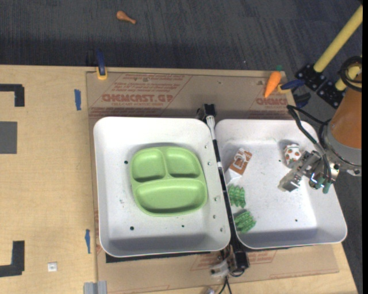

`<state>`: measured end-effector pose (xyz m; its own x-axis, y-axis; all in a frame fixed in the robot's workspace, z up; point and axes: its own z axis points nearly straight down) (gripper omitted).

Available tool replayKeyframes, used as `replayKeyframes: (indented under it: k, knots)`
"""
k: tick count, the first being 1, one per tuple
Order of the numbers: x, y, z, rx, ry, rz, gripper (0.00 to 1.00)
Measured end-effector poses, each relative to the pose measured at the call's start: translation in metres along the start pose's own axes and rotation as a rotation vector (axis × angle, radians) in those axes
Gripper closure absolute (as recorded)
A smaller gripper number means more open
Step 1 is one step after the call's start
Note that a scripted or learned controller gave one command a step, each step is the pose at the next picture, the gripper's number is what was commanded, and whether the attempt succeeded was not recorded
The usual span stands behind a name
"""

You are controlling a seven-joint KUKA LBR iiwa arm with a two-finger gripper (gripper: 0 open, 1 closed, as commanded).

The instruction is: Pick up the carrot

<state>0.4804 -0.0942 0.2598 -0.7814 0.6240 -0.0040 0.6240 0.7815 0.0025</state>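
From the camera above the bench we took the right bin (270,133) as our landmark; the arm (349,123) came in over its right rim, orange band showing, and the gripper (292,179) hung low over the bin's right half, its metal fingers (287,184) slightly parted with only white floor between them, so we judged it released and grasping nothing. The carrot (272,84) lay outside that bin, beyond its far rim on the cardboard sheet (144,92), orange with a green top, well apart from the gripper; a blue clamp (291,85) sat just beside it. Inside the bin, a small white ball with brown patches (292,153) rested just behind the gripper; a brown-and-white packet (241,161) lay left of centre; two green leafy pieces (237,196) (245,220) sat near the bin's left wall. Left of our landmark, touching it along a black divider (217,166), was the left bin (109,172), which held a green compartment plate (168,180); a second small orange item (125,17) lay on the dark floor far beyond.
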Motion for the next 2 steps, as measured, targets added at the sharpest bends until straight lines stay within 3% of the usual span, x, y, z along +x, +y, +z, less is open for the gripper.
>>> replayKeyframes:
  k: [1, 2]
  knots:
    - [0.094, 0.119, 0.018, 0.001, 0.005, -0.226, 1.0]
    - [0.108, 0.133, 0.075, 0.0, 0.005, -0.66, 1.0]
